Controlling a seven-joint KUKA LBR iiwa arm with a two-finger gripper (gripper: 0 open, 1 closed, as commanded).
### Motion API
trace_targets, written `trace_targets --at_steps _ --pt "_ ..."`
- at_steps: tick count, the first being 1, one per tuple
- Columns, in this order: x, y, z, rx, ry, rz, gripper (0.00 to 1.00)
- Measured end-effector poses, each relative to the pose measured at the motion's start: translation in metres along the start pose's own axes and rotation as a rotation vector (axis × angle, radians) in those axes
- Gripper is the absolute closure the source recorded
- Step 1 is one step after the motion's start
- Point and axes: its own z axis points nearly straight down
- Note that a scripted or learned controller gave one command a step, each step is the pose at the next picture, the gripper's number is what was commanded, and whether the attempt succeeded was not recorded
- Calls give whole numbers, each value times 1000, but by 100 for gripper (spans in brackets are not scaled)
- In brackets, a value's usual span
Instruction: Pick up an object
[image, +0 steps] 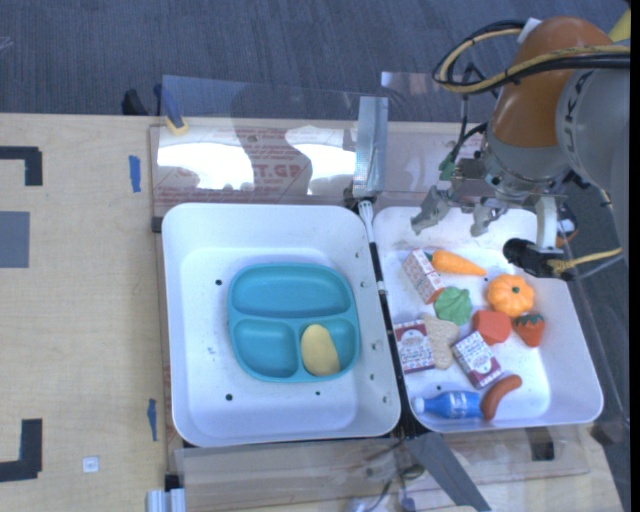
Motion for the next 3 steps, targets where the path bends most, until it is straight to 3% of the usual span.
trace_targets --at_steps 1,2,3 --pt "-30 0 89 -6 0 -245 0" --pt "-30 3 78 -12 -1 -245 100" --pt "-49 -20 98 -20 -3 -229 100"
